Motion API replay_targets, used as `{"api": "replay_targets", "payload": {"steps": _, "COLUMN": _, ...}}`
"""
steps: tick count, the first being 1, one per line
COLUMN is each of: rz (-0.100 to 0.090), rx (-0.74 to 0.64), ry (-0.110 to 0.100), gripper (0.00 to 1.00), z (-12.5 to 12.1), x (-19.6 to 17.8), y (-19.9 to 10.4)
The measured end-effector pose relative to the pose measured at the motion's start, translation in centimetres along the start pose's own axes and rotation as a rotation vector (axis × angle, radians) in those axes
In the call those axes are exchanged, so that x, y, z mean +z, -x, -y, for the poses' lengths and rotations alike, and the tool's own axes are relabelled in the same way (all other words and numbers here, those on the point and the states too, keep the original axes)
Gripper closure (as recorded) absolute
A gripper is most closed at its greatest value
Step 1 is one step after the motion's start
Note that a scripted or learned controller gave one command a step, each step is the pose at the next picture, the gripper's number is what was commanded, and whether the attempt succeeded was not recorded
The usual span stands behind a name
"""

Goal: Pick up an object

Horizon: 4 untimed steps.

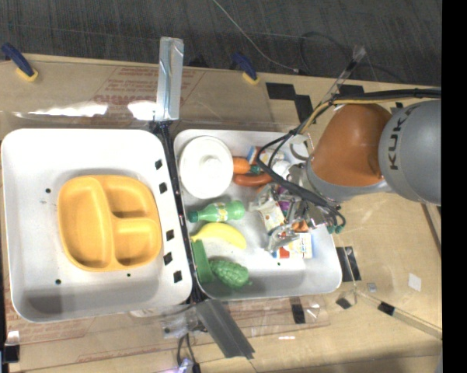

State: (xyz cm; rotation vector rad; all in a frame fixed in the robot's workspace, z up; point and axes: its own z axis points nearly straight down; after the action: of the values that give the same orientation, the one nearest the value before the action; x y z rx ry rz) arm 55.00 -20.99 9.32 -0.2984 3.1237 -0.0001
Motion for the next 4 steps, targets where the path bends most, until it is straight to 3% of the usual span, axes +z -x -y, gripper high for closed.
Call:
{"api": "replay_targets", "payload": {"steps": 1, "rz": -0.002, "rx": 0.19, "ry": 0.001, "gripper": 0.0, "z": -0.7, "x": 0.0, "y": -3.7}}
{"api": "replay_targets", "payload": {"steps": 2, "rz": 0.001, "rx": 0.141, "ry": -0.001, "gripper": 0.0, "z": -0.4, "x": 0.0, "y": -1.9}}
{"api": "replay_targets", "payload": {"steps": 3, "rz": 0.004, "rx": 0.137, "ry": -0.002, "gripper": 1.0, "z": -0.4, "x": -1.1, "y": -1.8}}
{"api": "replay_targets", "payload": {"steps": 4, "rz": 0.003, "rx": 0.136, "ry": -0.001, "gripper": 0.0, "z": -0.4, "x": -1.1, "y": -1.8}}
